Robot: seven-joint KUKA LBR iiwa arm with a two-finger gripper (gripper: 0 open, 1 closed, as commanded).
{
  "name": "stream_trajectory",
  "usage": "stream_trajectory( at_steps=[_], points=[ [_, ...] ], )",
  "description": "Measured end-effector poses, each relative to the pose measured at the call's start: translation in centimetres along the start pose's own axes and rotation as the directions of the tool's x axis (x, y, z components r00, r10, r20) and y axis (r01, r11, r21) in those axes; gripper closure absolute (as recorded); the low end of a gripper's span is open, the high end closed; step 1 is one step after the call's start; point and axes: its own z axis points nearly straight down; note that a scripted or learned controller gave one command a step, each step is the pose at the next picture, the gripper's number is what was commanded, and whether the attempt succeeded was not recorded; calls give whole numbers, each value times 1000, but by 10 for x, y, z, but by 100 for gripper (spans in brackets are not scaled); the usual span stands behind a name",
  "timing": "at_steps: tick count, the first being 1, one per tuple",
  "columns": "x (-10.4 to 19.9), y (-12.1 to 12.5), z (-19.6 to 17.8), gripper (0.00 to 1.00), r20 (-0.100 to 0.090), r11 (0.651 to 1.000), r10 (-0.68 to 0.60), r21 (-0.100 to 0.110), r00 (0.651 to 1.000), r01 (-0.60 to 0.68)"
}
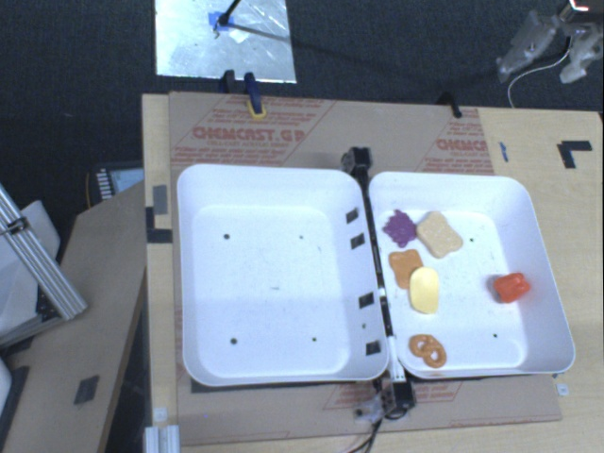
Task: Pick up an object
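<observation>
The right bin [543,253] holds several small objects. A purple grape cluster [399,226] lies near its left wall, with a tan bread slice [439,234] beside it. Below them lie an orange wedge [405,264] and a yellow oval piece [424,290]. A red-orange piece [511,287] rests toward the right side. A small pretzel [427,350] sits near the front wall. My gripper [545,43] shows as a pale, blurred shape at the far upper right, high above the bench and well away from both bins, with nothing seen in it.
The left bin [198,253] stands against the right one, with black clips [368,300] along the shared wall. A silver sheet [225,26] lies on the dark floor behind the bench. A metal frame [38,262] stands at the left.
</observation>
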Motion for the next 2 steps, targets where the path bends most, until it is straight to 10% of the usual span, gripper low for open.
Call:
stream_trajectory(
  at_steps=[1, 2],
  points=[
    [81, -2, 0, 0, -2, 1000, -6, 0, 1000, 6],
    [76, -2, 0, 0, 0, 1000, 3, 0, 1000, -3]
  ],
)
